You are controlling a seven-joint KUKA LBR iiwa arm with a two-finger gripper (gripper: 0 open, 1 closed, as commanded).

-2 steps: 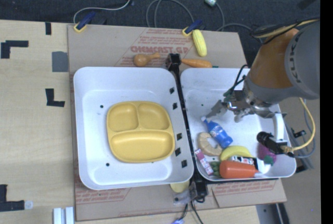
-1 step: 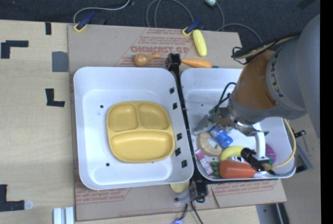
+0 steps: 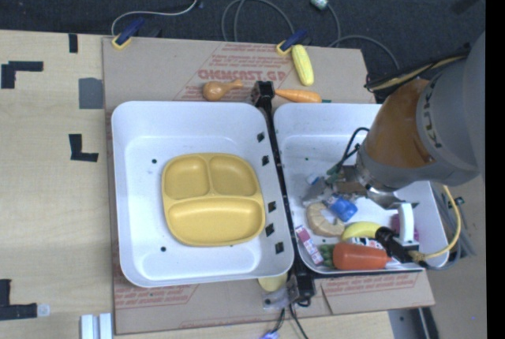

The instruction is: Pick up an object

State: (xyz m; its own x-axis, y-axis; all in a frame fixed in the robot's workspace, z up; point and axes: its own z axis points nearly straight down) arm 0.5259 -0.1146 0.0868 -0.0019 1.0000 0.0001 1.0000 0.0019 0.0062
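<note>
The right bin (image 3: 316, 132) holds a heap of small toys near its front: a blue block (image 3: 344, 210), a tan ring-shaped piece (image 3: 322, 220), a yellow banana (image 3: 363, 230), a red-orange pepper-like toy (image 3: 359, 256) and a pink-and-green packet (image 3: 309, 244). My gripper (image 3: 338, 188) reaches down into this bin from the right, just above the blue block and the ring. The grey arm with its orange band (image 3: 398, 132) covers the bin's right part.
The left bin (image 3: 134, 132) carries a yellow divided plate (image 3: 213, 198). Behind the bins on the cardboard lie a corn cob (image 3: 303, 65), a carrot (image 3: 298, 96) and a brown toy (image 3: 219, 89). Cables loop across the dark floor behind.
</note>
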